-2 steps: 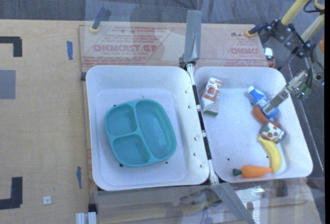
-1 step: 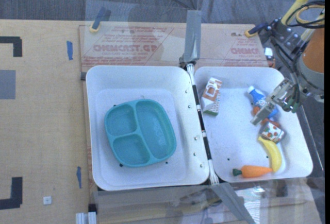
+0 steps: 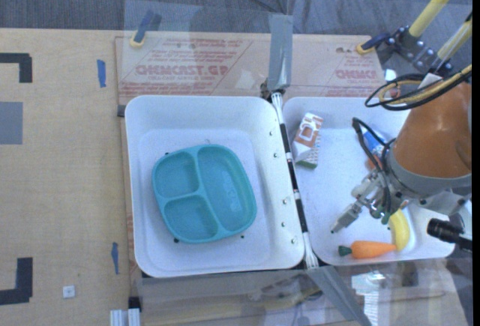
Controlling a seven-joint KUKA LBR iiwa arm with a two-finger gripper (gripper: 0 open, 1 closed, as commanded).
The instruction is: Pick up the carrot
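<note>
The carrot (image 3: 373,249) is orange with a green stub at its left end. It lies flat along the front edge of the right bin (image 3: 330,189). My gripper (image 3: 351,216) hangs above the bin floor just up and left of the carrot, apart from it, slanting down toward the left. Nothing shows in its grasp. The grey wrist with the orange band (image 3: 435,141) hides the bin's right part.
A yellow banana (image 3: 400,231) lies just right of the carrot's top. A white and orange packet (image 3: 307,139) rests at the right bin's back left, and blue and red items (image 3: 372,146) lie beside the wrist. The left bin (image 3: 142,122) holds a teal divided plate (image 3: 204,192).
</note>
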